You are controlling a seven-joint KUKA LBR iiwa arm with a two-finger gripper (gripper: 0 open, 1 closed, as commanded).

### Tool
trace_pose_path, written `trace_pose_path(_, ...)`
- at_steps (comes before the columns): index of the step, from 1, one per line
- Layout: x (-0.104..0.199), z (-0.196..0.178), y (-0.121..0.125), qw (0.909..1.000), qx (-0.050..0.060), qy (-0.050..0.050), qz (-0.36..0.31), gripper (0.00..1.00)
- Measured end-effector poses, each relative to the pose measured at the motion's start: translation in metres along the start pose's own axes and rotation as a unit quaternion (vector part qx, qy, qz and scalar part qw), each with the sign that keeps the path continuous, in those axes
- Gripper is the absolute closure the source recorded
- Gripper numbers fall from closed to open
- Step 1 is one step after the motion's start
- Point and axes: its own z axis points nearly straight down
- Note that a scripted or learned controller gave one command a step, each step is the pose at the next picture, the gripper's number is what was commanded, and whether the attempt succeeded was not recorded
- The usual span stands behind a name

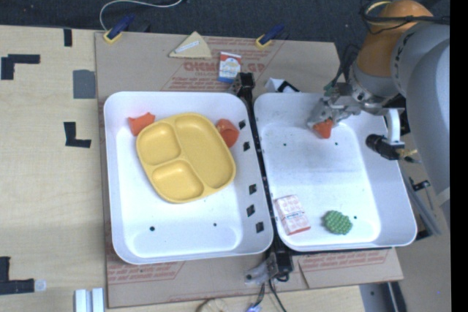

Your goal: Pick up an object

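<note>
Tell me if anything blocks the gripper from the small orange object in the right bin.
Nothing visible does. The gripper sits directly over the small orange object near the back of the right bin; the pink-and-white packet and green ball lie far off, near the front.

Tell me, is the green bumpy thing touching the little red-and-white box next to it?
Apart. The camera view shows bare white bin floor between the green bumpy thing and the red-and-white box.
</note>
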Motion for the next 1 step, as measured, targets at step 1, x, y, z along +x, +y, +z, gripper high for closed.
trace_pose_path(1, 0.0717, -0.0306, -0.044, 1.0, 0.002, 0.003, 0.001, 1.0)
